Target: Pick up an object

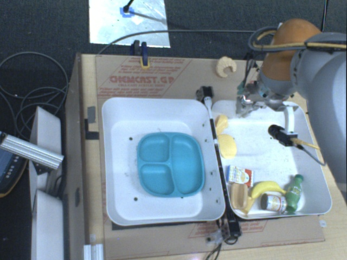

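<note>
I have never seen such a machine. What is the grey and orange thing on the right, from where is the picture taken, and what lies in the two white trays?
The grey and orange thing is a robot arm. At its end is a gripper, the hand it uses for picking things up. One camera, fixed above the bench, looks down at a slant. The gripper hangs over the far end of the right bin, and I cannot tell that it holds anything. That bin contains a banana, a green bottle, a small jar, a red-and-white box and yellow pieces. The left bin contains a blue divided plate.
</note>
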Controlling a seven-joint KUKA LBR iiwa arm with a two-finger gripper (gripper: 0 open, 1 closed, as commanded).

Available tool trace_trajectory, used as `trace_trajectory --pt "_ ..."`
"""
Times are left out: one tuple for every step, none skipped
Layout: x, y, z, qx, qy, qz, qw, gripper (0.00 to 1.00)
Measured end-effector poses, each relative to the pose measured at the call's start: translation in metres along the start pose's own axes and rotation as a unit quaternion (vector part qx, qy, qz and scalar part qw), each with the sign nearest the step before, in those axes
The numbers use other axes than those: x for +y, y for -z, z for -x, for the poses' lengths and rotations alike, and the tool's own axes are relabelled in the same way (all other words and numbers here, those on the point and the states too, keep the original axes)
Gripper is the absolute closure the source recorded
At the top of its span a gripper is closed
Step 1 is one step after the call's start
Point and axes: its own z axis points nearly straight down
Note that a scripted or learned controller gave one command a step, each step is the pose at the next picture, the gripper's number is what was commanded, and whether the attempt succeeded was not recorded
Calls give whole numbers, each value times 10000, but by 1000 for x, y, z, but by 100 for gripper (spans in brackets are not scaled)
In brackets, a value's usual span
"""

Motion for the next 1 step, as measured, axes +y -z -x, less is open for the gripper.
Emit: trace_trajectory --pt "-24 -46 -1 18 -71 -81 9999 100"
